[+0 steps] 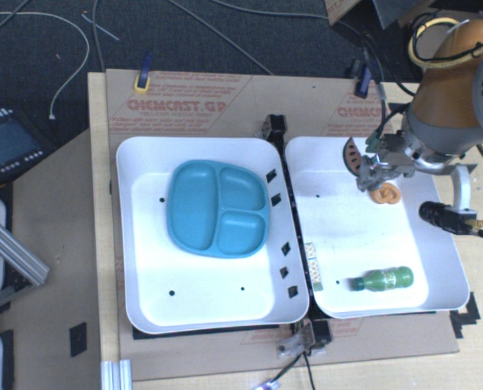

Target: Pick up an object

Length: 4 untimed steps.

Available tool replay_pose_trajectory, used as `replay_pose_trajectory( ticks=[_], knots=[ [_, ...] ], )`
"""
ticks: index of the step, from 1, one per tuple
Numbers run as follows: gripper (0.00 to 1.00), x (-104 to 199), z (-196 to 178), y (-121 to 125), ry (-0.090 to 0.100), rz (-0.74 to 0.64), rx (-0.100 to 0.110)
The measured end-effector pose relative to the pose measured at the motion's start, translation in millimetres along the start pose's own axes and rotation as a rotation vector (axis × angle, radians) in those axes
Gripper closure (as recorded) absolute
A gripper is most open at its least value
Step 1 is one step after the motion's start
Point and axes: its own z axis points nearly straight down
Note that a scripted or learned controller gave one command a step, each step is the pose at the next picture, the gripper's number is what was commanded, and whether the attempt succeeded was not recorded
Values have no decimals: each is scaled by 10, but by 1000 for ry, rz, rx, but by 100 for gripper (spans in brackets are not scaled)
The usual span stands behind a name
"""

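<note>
Right bin [436,299]: gripper [377,177] half-hiding small orange object [385,193].

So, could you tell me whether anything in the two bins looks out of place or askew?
Nothing looks spilled or damaged. The green bottle lies on its side near the right bin's front edge. The blue divided plate sits flat in the left bin.
</note>
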Motion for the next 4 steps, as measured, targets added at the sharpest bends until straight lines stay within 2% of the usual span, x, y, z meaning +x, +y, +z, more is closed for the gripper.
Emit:
replay_pose_trajectory(
  ticks=[1,2,4],
  knots=[
    [100,0,-394,16,-1,1,-1],
    [100,516,-339,-86,4,-3,8],
    [100,1569,-432,-57,3,-5,5]
  ],
)
